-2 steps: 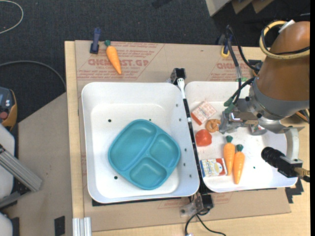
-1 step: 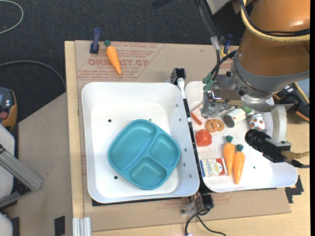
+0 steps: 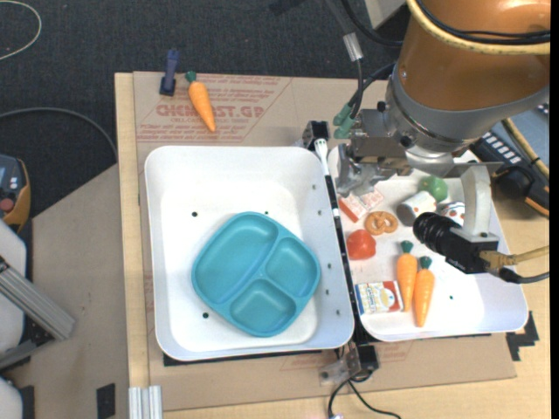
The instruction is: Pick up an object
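My gripper [image 3: 352,182] hangs over the far left corner of the right bin [image 3: 489,317], just above a red and white packet [image 3: 355,206]. Nothing can be seen held in it. Close by lie a pretzel [image 3: 381,223] and a red tomato [image 3: 361,244]. Two orange carrots [image 3: 407,276] [image 3: 423,293] rest side by side near the bin's middle, and a small printed carton [image 3: 378,298] sits at the front left. A green piece [image 3: 434,186] and a white can [image 3: 417,205] lie partly under the wrist.
The left bin [image 3: 175,182] holds a teal divided plate [image 3: 255,272]. Behind it, on the cardboard, lie another carrot [image 3: 202,105] and a small blue object [image 3: 169,72]. The big arm covers the right bin's far side.
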`<action>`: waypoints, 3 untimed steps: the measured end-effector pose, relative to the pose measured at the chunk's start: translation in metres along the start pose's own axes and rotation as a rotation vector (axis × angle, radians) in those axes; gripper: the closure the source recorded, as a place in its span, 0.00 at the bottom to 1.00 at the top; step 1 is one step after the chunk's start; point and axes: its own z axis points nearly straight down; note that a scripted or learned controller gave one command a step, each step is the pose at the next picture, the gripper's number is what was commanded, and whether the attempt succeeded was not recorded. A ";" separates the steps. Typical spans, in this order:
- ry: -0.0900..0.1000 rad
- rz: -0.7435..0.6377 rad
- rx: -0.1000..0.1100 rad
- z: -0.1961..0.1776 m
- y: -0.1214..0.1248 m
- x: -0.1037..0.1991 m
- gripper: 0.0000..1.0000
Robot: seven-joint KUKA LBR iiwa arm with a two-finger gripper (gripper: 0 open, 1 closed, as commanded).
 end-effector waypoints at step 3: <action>0.007 0.004 -0.013 -0.130 0.001 0.119 1.00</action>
